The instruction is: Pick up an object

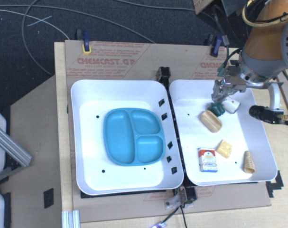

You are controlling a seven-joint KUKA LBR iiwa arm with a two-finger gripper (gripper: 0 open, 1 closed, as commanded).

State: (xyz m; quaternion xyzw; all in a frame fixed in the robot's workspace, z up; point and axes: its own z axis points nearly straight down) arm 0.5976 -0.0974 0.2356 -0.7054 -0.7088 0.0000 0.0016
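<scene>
- Two shallow white bins sit side by side on the table (39,122), the left bin (82,127) and the right bin (262,141), each taking up its half of the board.
- Nearest, by the right bin's front edge, a small red and white carton (208,159) lies flat; a pale yellow block (224,148) lies just beside it, toward the right.
- Close to that bin's front right corner lies a tan cone-shaped piece (248,162), apart from the block.
- In the left bin, a blue divided plate (133,136) lies in the middle, with three compartments.
- Further back, near the middle of the right bin, a beige roll-shaped object (211,121) lies tilted.
- Just behind it, a dark green object (216,109) touches a white piece (230,105), both right under the claw.
- Toward the right bin's back, the claw (223,95) points down over these two; I cannot tell whether it is released or clenched, or whether it touches them.
- Farthest, blue clamps (86,42) grip the table's back edge.
</scene>
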